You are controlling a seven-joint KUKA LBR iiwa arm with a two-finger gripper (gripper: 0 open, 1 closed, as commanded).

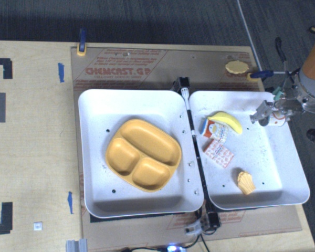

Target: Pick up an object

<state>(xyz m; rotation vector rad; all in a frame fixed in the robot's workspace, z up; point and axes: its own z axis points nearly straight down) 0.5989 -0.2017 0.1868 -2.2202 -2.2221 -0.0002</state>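
- The banana [227,121] lies in the upper middle of the right bin [283,193], its long axis running from upper left to lower right, curved with the arch upward and its lower-right tip aimed at the bin's right wall.
- Smooth, glossy yellow skin on that banana, and its left end rests on a small red-and-white carton [214,130].
- Just below the carton lies a flat packet [219,153] with a red-and-white check pattern, set at a slant, its corners pointing up and down the frame.
- Lower in the same bin, well apart from the banana, sits a small ridged yellow piece [245,182], stubby, leaning from upper left to lower right.
- Over to the left bin [92,140]: it holds one big mustard-yellow tray [143,154], rounded and moulded, smooth plastic by the look, with three compartments, turned at a slant.
- Both bins are shallow, white, with rounded corners and dark specks on the floor, touching along the middle of the frame.
- The gripper [263,117] hangs at the upper right, over the right bin's upper right corner, near the banana but apart from it; whether its jaws are wide or narrow cannot be told.
- A round tan disc [237,67] lies on the brown board [126,67] above the right bin, on the pale worktop [26,156].
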